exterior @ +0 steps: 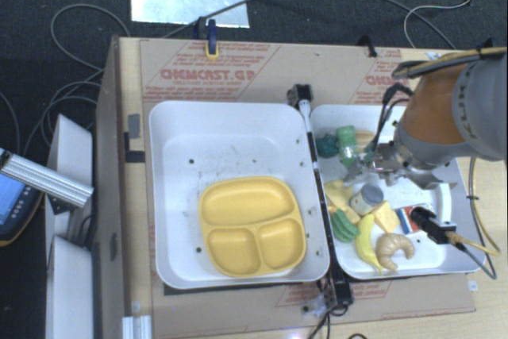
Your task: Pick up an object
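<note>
Toys are lying heaped in the right bin (456, 270): a banana (364, 240), a croissant (394, 247), a green bottle (346, 140). The tool (373, 171) is hanging just above them; I cannot tell its opening. A yellow tray (252, 225) is resting in the left bin (182, 131).

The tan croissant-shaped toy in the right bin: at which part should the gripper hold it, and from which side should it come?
Grip the tan croissant-shaped toy across its thick middle, coming from straight above. It lies flat near the front rim of the right white bin, its tips curving down. The yellow banana toy touches its left side, so probably close the fingers front to back.
</note>
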Available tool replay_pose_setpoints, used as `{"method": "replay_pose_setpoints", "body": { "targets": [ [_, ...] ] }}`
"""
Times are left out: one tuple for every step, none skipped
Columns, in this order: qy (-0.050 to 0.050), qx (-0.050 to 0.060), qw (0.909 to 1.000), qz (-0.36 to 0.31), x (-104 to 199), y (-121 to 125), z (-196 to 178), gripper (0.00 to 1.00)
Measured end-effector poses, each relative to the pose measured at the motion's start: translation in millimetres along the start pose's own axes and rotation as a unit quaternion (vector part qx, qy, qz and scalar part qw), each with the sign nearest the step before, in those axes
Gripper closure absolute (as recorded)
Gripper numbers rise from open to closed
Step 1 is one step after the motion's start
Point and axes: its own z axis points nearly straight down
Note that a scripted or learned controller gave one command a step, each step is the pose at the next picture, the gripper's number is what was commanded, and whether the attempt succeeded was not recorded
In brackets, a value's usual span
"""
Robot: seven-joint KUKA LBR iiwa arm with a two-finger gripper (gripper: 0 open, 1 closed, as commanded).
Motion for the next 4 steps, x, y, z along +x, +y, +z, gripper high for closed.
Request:
{"method": "replay_pose_setpoints", "body": {
  "targets": [
    [-0.004, -0.009, 0.9999, 0.002, 13.7, -18.6, 22.8, 0.00],
    [-0.002, -0.005, 1.0000, 0.000, 8.3, 8.2, 25.6, 0.00],
    [-0.001, -0.003, 1.0000, -0.001, -11.7, 49.0, 27.0, 0.00],
    [0.000, -0.003, 1.0000, 0.000, -6.1, 5.6, 26.5, 0.00]
  ]
}}
